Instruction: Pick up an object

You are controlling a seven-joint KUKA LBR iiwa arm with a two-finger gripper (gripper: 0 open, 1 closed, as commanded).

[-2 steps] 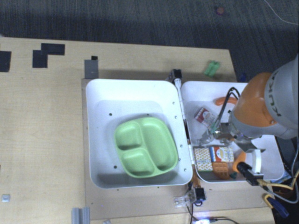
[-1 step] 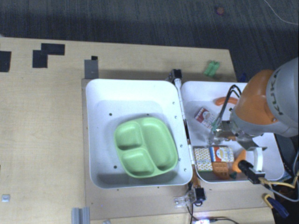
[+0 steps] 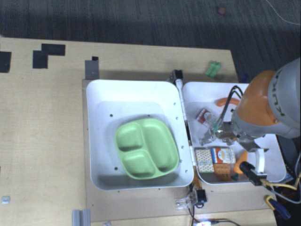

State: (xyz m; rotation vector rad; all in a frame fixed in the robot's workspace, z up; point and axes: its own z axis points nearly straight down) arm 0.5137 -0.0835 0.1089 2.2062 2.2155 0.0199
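Your arm is down in the right bin, hand low among the clutter.

You can see the hand point(image 3: 212, 134) hanging over the middle of the right bin point(image 3: 277, 173), just beside a small red-and-white packet point(image 3: 203, 116) and just above a patterned box point(image 3: 214, 158) by the near wall; whether it is open or gripping anything you cannot tell, since the wrist and cables crowd it. An orange item point(image 3: 223, 101) lies near the far wall. The left bin point(image 3: 101, 98) holds a green divided plate point(image 3: 146, 148). A small green object point(image 3: 213, 69) sits on the surface point(image 3: 42, 135) beyond the bins.
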